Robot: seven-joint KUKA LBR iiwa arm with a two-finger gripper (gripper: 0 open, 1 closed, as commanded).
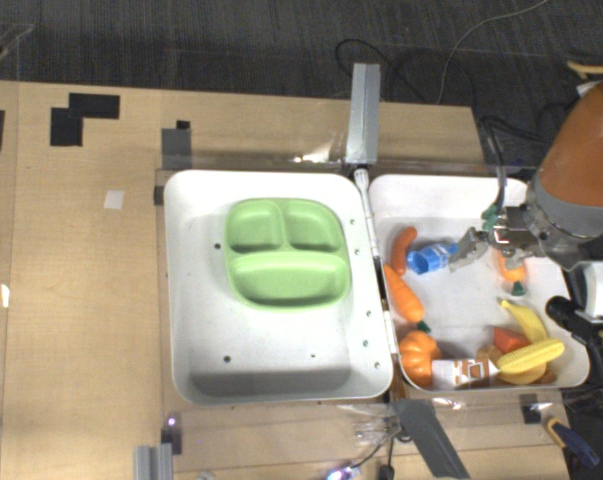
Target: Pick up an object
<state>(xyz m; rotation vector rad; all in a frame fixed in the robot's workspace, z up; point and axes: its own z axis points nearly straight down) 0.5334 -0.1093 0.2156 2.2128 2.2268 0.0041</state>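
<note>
Reaching in from the right, the hand (478, 245) hangs low over the right bin (436, 190), just beside the blue bottle (431, 258); whether it is released or clenched we cannot tell. We judge the bottle the likely target. It lies against an orange carrot (402, 249), so a slightly off descent could nudge it aside or catch the carrot instead.
</note>
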